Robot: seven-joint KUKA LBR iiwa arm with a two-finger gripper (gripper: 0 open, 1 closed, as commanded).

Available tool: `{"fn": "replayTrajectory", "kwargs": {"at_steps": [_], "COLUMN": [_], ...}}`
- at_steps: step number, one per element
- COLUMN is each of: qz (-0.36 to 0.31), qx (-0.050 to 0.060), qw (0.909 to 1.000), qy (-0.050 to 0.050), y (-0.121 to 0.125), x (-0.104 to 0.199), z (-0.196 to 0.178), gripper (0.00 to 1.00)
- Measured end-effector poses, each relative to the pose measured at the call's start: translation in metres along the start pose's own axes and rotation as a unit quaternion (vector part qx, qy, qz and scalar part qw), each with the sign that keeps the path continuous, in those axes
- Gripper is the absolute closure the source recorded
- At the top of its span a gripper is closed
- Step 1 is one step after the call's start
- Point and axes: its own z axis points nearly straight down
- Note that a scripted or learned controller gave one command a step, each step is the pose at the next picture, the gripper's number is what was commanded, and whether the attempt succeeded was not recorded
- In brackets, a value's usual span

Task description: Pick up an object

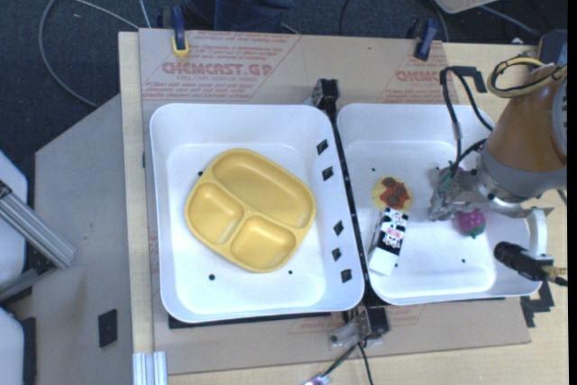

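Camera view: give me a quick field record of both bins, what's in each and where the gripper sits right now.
left bin: holds a yellow divided plate, lying flat near the middle
right bin: holds a small orange and red toy, a black and white patterned packet just below it, and a purple object
gripper: low over the right bin, beside the purple object
grasp: cannot tell; nothing seen between the fingers
arm: reaches in from the right
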Motion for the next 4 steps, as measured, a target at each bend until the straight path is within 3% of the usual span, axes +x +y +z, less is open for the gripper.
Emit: {"fn": "replayTrajectory", "kwargs": {"at_steps": [3,4], "qz": [-0.001,-0.004], "qx": [-0.002,-0.002], "qw": [1.0,1.0], "qy": [-0.001,0.0], "y": [0.003,0.026], "x": [0.005,0.058], "z": [-0.126,-0.136], "gripper": [1.0,1.0]}}
